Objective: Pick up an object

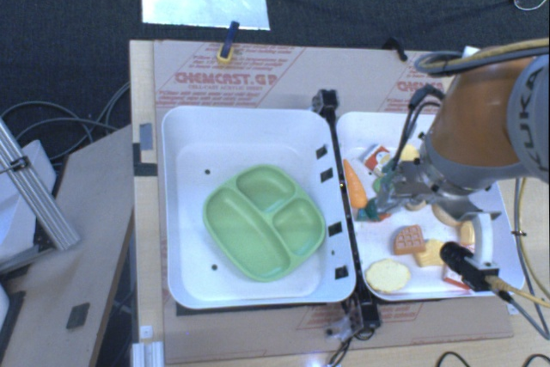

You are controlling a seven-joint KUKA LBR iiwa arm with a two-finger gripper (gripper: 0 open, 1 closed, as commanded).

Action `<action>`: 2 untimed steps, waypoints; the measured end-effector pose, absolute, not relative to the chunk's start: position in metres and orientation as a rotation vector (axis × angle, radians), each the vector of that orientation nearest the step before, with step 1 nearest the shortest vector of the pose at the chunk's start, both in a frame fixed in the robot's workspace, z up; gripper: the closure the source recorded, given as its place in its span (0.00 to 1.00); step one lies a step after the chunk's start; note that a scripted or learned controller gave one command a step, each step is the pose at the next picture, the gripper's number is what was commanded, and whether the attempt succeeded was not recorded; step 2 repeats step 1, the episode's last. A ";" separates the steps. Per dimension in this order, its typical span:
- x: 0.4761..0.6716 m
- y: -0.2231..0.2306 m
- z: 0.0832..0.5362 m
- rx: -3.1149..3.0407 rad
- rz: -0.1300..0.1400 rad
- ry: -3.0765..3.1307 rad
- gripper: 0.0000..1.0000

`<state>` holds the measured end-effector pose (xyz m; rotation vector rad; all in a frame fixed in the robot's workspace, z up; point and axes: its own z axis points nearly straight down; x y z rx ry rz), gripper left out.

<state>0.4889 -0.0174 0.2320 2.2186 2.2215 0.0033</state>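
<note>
Two white bins (185,185) on a "CHEMCAST" sheet (225,79), claw (384,196) over toy carrot (354,183), grip state unclear.

An orange toy carrot (353,184) lies lengthwise by the right bin's (359,130) left wall, its green end nearest the gripper (381,200). A brown waffle piece (409,239) and a pale round cracker (388,275) lie nearer the front edge.

The arm (490,125) enters from the right edge of the camera view, its orange band uppermost and the grey wrist housing below it. The wrist is angled downward and to the left. The gripper (382,195) sits at the lower left end of the wrist, pointing down. A cable loops over the wrist.
</note>
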 end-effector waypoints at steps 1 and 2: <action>0.490 -0.013 0.233 2.216 0.002 2.226 1.00; 0.490 -0.013 0.233 2.216 0.002 2.226 1.00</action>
